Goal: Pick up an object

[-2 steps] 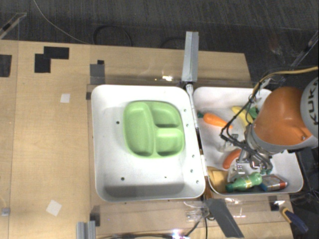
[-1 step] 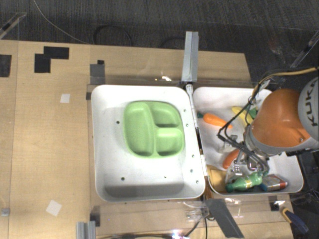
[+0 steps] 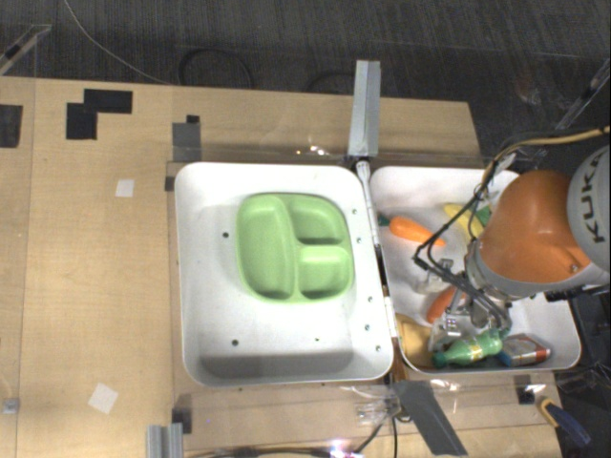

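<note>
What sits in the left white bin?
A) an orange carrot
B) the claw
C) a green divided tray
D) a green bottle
C: a green tray with compartments lies in the left bin; the carrot is in the right bin.

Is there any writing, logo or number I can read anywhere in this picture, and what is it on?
"KUK": white letters on the grey arm at the right edge, cut off by the frame.
The marker-like item in the right bin: any print is too small to read.
The green divided tray in the left bin: no text.
</note>
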